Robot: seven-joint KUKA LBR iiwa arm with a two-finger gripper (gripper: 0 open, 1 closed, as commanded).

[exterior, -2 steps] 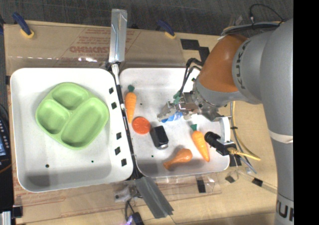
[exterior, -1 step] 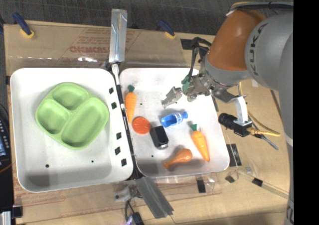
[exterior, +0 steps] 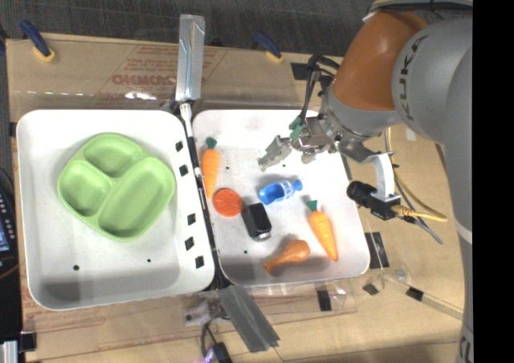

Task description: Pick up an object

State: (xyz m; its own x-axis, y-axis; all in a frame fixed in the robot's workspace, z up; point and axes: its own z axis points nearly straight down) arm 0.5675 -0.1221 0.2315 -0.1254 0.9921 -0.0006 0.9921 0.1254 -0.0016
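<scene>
Arm pose is recorded as reaching in from the right, the orange-banded grey wrist bent over the right shallow white bin (exterior: 241, 124). Its two-finger metal gripper (exterior: 275, 152) is seen just above and left of the small blue plastic bottle (exterior: 279, 191), fingers apart, nothing between them. Around the bottle are noted: a long orange carrot (exterior: 210, 170) left, a round orange-red disc (exterior: 227, 202) lower left, a black block (exterior: 258, 221) below, a second carrot (exterior: 323, 230) lower right, an orange gourd-shaped piece (exterior: 287, 255) further below. A green divided plate (exterior: 117, 185) lies well left, in the other bin.
</scene>
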